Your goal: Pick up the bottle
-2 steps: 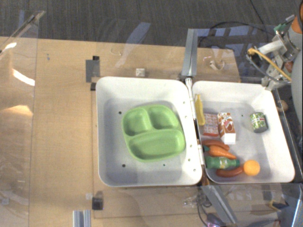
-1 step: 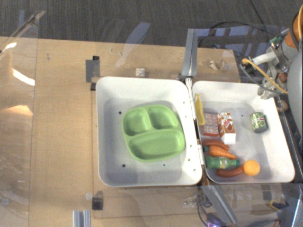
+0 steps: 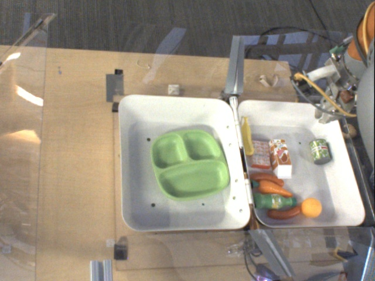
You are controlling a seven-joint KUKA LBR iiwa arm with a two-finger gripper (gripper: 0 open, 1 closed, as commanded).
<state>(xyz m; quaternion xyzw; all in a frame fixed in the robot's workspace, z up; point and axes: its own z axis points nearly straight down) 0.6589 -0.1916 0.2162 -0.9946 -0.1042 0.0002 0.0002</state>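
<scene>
The bottle [image 3: 273,202] is green with a darker label and lies on its side near the front left of the right bin [image 3: 345,183]. An orange carrot [image 3: 271,186] rests just behind it and a dark red sausage [image 3: 283,213] just in front. The gripper [image 3: 326,113] hangs at the arm's end over the back right corner of that bin, well apart from the bottle and higher up in the view. Nothing is seen held in it.
The right bin also holds an orange ball [image 3: 312,207], a green can [image 3: 320,151], two small cartons [image 3: 280,157], and a yellow banana [image 3: 246,136] along the left wall. A green divided plate [image 3: 190,164] sits in the left bin [image 3: 137,157]. Cables [image 3: 316,89] trail by the wrist.
</scene>
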